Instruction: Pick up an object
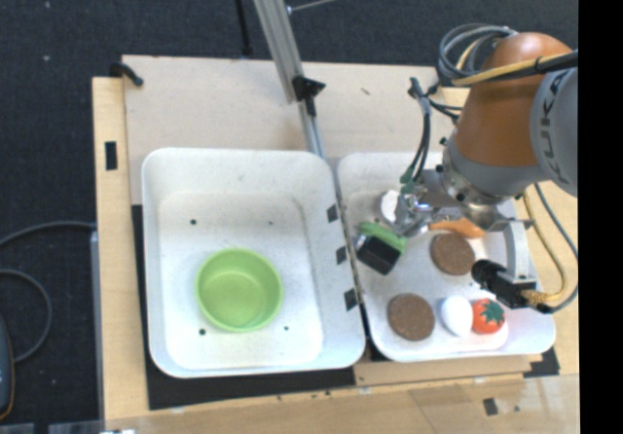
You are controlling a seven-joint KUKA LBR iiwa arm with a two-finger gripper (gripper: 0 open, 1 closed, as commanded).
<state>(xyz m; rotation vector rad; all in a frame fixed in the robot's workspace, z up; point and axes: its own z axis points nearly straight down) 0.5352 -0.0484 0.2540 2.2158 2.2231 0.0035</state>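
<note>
Where arm (506,121) hangs: round brown discs (411,316), possibly cork.

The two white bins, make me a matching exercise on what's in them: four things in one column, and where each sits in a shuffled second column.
Column one:
1. green bowl
2. tomato
3. white egg
4. black block with a green top

Column two:
A. right bin, against its left wall
B. left bin, near its front
C. right bin, front right corner
D. right bin, front edge, between a brown disc and a red thing

Pairs: 1-B, 2-C, 3-D, 4-A
</note>
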